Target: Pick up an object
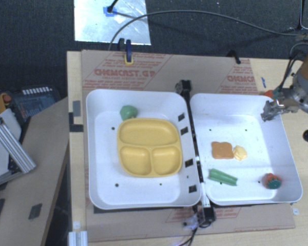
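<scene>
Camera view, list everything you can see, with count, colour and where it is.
bins: two, white, side by side on the bench
divided plate: one, yellow, middle of left bin
green lump: one, left bin, touching the plate's far edge
orange piece: one, right bin centre
pale yellow piece: one, right bin, beside the orange piece
green stick: one, right bin, near front
red and green item: one, right bin's front right corner
gripper: one, grey, over right bin's far right edge
</scene>
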`<state>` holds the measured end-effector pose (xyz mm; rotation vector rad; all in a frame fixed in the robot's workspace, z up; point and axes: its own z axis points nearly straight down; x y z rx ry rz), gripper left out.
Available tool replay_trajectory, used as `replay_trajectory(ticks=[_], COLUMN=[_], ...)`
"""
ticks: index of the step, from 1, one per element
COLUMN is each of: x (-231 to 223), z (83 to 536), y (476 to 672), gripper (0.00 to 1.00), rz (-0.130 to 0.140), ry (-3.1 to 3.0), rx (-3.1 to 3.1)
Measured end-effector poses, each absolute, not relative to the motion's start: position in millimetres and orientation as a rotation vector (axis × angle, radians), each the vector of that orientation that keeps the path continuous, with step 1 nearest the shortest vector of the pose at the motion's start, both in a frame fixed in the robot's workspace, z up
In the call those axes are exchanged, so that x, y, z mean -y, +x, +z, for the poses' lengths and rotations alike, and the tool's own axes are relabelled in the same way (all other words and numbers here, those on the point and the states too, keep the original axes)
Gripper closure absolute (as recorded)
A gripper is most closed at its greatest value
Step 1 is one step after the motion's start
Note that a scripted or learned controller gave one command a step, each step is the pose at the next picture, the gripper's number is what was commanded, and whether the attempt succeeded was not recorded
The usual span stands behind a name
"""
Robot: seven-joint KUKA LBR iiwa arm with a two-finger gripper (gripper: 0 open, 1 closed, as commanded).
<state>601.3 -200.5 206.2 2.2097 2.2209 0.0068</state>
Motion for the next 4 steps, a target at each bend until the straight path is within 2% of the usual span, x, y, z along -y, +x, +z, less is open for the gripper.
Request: replay_trajectory(ticks=[1, 2, 3, 4], x=[200.9, 145.3, 102.1, 39.9], z=[245.9, 253.9, 250.1, 241.8], y=[603.0, 602.7, 599.7, 603.4], gripper=[1.0, 1.0, 1.0, 1.0], rz=[0.005, 0.005, 0.003, 0.004], ry=[2.211, 2.21, 2.211, 2.21], rx=[-2.223, -2.231, -2.231, -2.233])
